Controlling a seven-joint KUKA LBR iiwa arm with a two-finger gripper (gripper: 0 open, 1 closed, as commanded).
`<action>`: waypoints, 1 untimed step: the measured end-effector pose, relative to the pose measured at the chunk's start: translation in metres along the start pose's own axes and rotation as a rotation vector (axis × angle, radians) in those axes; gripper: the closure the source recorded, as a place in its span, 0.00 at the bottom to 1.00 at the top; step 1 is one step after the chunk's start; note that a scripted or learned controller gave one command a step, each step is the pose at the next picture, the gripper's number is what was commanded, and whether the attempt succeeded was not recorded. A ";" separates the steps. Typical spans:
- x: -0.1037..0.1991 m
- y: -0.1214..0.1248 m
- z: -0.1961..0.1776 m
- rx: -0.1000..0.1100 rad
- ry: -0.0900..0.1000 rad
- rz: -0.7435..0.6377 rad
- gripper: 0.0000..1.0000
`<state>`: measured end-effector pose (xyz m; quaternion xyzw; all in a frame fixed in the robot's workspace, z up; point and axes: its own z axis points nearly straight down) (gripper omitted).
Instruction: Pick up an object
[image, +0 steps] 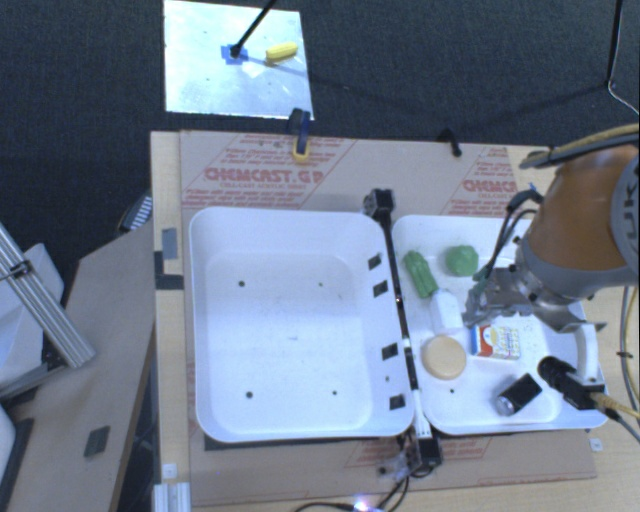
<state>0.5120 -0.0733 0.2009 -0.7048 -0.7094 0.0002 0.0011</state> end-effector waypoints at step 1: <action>0.049 0.058 -0.030 -0.010 -0.001 -0.003 1.00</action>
